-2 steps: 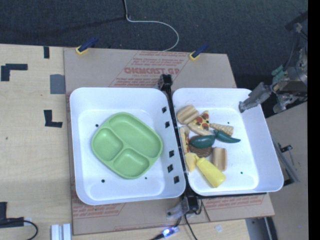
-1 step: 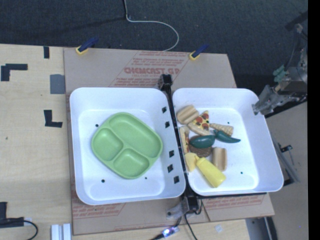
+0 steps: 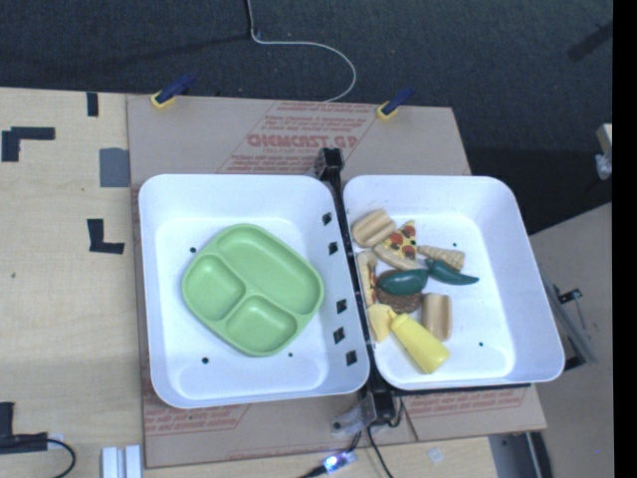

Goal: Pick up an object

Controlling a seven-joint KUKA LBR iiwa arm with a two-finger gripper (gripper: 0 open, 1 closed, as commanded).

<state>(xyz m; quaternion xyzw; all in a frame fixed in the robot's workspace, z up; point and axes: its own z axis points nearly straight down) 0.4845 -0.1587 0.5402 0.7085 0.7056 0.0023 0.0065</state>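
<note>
The right bin (image 3: 498, 217) holds a cluster of toy foods along its left side. A hot dog bun (image 3: 371, 227) lies at the top, with a pizza slice (image 3: 398, 250) just below it. A dark green pepper (image 3: 408, 281) lies across the middle, its teal tip pointing right. Beside it rests a tan waffle-like piece (image 3: 445, 259). Lower down sit a yellow bottle (image 3: 419, 344), a small bread roll (image 3: 437, 315) and a pale yellow wedge (image 3: 379, 320).
The left bin (image 3: 164, 217) contains a green sectioned plate (image 3: 253, 288). Both bins rest on a cardboard sheet (image 3: 289, 137) held by blue and yellow clamps (image 3: 171, 91). A white cable (image 3: 299, 43) loops across the dark floor behind.
</note>
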